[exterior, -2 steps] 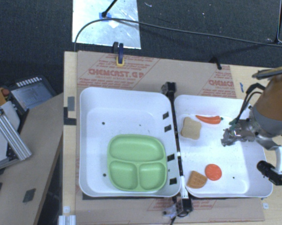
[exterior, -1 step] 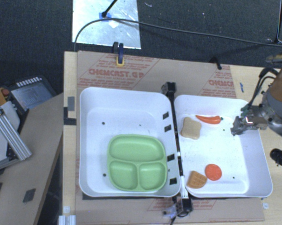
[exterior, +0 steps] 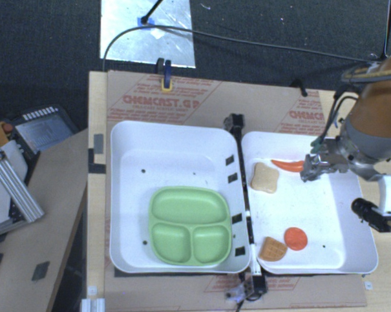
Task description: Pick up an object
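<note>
I can't tell how my gripper (exterior: 309, 169) is set, so I'd centre it over the chili (exterior: 287, 165) before closing.

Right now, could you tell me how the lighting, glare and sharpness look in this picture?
In the camera view the light is even and soft; the metal sheet at the top glares unevenly; the green divided plate and the orange slice are sharp; the gripper by the chili looks slightly blurred.
</note>
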You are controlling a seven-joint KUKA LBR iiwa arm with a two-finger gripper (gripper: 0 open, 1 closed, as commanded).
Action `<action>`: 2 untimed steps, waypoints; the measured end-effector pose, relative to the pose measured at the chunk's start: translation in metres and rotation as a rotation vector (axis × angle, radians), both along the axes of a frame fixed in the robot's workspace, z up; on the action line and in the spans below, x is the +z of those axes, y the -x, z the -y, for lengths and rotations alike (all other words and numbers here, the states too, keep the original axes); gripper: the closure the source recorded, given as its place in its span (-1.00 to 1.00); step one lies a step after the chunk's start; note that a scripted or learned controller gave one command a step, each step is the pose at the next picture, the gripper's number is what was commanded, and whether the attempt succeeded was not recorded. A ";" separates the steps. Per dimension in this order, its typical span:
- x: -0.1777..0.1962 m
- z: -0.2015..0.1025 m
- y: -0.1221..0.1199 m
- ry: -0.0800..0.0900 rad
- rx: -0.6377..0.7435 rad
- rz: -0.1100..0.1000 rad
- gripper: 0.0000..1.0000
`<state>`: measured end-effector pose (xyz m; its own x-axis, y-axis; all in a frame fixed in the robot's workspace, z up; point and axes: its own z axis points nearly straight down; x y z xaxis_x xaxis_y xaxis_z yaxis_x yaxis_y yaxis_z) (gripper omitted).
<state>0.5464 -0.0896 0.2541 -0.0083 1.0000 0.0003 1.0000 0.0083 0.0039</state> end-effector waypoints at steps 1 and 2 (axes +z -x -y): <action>-0.008 -0.038 -0.019 0.000 -0.001 0.000 1.00; -0.014 -0.085 -0.033 -0.001 0.001 -0.001 1.00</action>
